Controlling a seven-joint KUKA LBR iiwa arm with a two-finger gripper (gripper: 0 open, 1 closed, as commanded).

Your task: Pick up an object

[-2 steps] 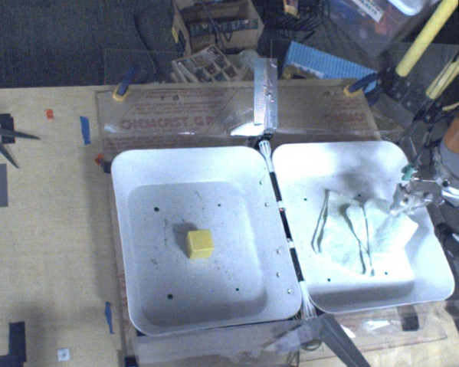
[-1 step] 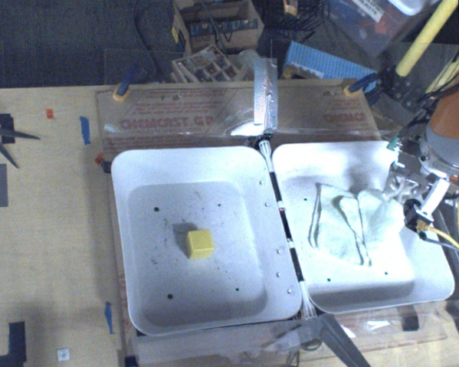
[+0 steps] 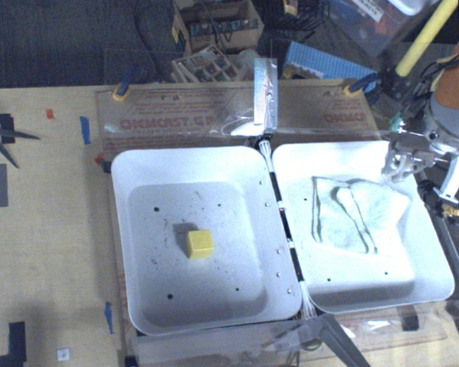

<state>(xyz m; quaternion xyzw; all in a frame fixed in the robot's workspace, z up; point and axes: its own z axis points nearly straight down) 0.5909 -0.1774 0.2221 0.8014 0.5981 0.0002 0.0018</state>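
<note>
Yellow block (image 3: 200, 243), a small cube with a matte, foam-like look, lies near the middle of the left bin (image 3: 137, 176), well apart from the hand (image 3: 403, 164), which hangs over the far right corner of the right bin (image 3: 426, 284). Whether the hand is open or closed cannot be told; nothing can be made out between its metal parts. Both bins are shallow white plastic trays with rounded corners, touching along a seam fitted with small clips, and the left one's floor is scuffed with dark specks. In the right bin lies a pale, crumpled cloth (image 3: 358, 214) with darker edging, its far corner just beneath the hand. The counter (image 3: 49, 250) is light wood, marked with bits of blue tape (image 3: 85, 130). Beyond the bins, clear plastic sheeting (image 3: 195, 115) covers a cardboard panel printed in reddish letters too blurred to read. Farther back sit tangled cables, a blue corrugated piece (image 3: 315, 61) and a yellow bar (image 3: 428, 26).
</note>
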